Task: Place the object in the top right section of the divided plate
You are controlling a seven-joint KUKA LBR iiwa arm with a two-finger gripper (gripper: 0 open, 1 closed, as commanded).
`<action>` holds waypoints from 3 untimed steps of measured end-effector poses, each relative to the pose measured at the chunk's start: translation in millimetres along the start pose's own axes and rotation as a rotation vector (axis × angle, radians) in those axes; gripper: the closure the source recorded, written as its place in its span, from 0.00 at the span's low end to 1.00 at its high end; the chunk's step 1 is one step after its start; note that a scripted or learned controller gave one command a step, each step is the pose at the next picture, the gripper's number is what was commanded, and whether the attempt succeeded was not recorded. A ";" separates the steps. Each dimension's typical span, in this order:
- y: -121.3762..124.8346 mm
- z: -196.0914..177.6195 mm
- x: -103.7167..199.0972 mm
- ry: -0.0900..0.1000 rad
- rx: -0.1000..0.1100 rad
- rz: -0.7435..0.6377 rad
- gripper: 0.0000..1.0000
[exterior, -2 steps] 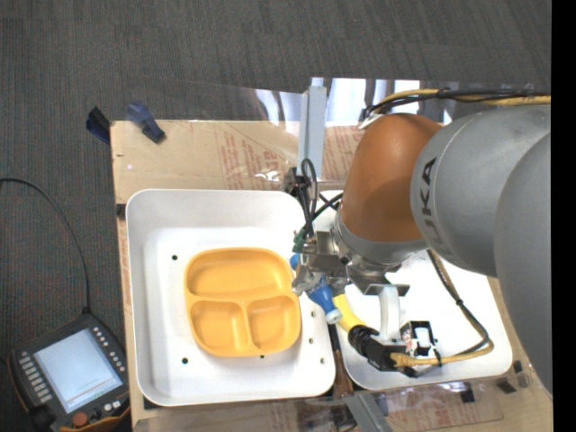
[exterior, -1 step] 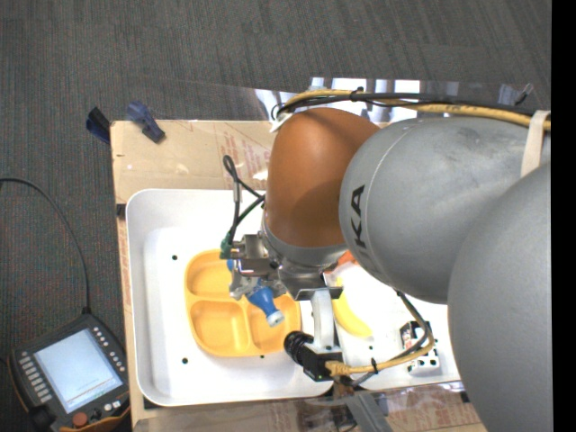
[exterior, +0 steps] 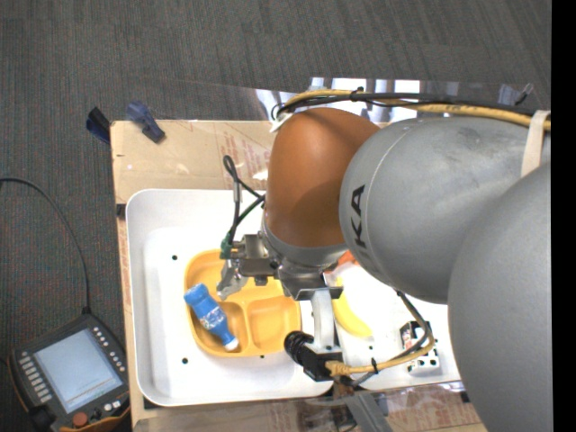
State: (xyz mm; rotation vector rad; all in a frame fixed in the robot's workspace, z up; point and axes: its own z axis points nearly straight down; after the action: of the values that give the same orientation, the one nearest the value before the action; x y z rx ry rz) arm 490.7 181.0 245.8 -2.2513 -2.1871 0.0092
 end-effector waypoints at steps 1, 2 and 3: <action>0.1 -6.9 -0.1 -0.003 0.007 -0.001 1.00; 76.2 65.0 -32.1 -0.001 0.002 0.039 1.00; 127.0 125.1 -60.3 0.001 0.001 0.334 1.00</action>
State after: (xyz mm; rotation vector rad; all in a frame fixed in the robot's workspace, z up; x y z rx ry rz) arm 615.1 116.8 120.0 -2.5841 -1.7820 0.0096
